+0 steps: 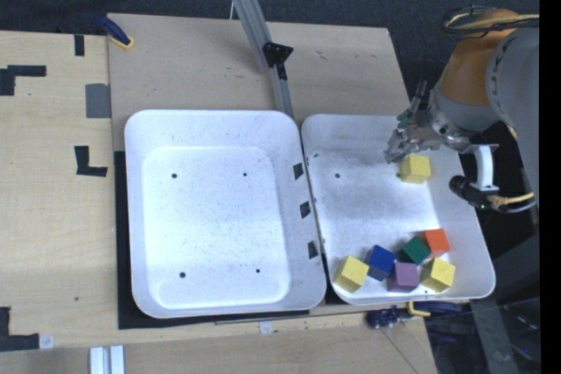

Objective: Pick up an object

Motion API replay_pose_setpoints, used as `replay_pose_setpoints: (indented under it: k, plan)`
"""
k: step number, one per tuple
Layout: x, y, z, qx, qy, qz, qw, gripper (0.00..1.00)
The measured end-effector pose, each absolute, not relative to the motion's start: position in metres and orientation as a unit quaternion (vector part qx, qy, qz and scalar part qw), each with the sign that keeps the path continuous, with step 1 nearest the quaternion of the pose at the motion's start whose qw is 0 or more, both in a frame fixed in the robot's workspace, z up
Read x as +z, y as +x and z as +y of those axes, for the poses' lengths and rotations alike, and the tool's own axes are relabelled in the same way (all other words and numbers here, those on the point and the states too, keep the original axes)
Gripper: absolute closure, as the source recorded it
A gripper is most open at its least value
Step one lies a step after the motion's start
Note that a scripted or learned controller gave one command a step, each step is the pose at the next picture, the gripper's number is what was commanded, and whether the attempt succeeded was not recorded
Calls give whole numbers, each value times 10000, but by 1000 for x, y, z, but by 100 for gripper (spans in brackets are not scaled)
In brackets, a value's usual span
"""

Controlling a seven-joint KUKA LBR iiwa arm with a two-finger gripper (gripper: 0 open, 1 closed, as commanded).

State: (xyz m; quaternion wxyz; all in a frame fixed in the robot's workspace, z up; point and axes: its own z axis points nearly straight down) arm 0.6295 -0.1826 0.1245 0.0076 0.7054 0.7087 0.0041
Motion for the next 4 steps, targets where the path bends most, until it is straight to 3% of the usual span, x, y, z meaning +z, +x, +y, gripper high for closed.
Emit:
replay_pose_setpoints:
  k: [1,2,4]
  plan:
    - [184,638,-177,15,7061,7081,25,100]
    - [210,639,-176,7,7065,7077,10,100]
    - [213,614,-73,-2,7049,7093,-15,100]
